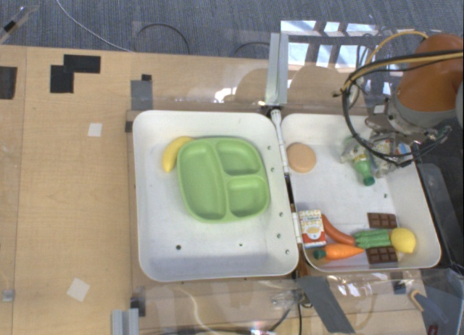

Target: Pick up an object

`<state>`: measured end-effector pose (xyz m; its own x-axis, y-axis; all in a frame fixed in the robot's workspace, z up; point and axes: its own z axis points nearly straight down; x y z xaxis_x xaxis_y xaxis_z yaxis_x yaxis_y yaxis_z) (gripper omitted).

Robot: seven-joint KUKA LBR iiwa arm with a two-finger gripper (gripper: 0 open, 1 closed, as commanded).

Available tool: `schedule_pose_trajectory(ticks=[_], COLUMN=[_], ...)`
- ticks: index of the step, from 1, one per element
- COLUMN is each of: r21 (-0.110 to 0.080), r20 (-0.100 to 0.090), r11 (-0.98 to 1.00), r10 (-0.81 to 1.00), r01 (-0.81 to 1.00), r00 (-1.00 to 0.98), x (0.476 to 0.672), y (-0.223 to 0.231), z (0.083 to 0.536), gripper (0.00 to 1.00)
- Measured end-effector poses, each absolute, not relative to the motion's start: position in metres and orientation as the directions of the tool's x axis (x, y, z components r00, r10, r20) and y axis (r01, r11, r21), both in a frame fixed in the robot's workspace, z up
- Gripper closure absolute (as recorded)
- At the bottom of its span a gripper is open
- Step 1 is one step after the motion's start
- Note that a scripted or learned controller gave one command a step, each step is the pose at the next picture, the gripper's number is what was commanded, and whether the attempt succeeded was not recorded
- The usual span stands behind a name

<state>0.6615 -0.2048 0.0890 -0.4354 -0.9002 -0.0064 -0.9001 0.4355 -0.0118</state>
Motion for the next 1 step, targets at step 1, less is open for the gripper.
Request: schedule_pose_trajectory(ticks=[1], r21=[-0.009], r20=[-0.006], r11=[0.498], r10=[-0.867], r01=[-0.867], r00=[-0.498], x=[0.6296], y=[-0.1928], z=[0.0882], gripper=[0.00])
